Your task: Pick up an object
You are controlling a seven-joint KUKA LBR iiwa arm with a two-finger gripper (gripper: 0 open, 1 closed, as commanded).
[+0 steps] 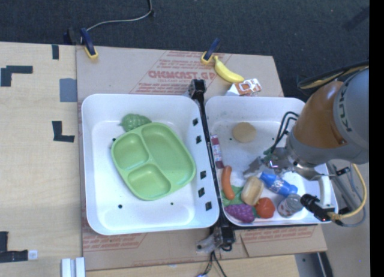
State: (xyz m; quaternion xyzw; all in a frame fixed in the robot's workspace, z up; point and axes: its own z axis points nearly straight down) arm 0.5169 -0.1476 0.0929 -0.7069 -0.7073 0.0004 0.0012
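Desk point(120, 72): cardboard sheet bearing two shallow white bins side by side.

Left bin point(96, 168): one green divided tray point(153, 160), three compartments, lying at a slant; a darker green leafy item point(135, 121) at its far left corner, touching it.

Right bin point(264, 103): a round tan piece point(244, 132) alone toward the far side. Along the near edge, a cluster: orange carrot point(226, 182), bread roll point(251, 190), purple grapes point(240, 212), red tomato-like item point(265, 208), blue bottle-like item point(278, 184), grey round item point(289, 204).

Arm point(327, 123): grey with orange band, entering from the right over the right bin.

Pincer point(268, 163): low over the right bin, just far of the blue item and right of the bread roll; the tan piece lies apart from it, further off and to the left. Fingers too indistinct to read; cannot tell whether released or clenched, and nothing is seen between them.

Outside the bins, far side: yellow banana point(228, 72) and a small red-and-white packet point(248, 87) on the cardboard.
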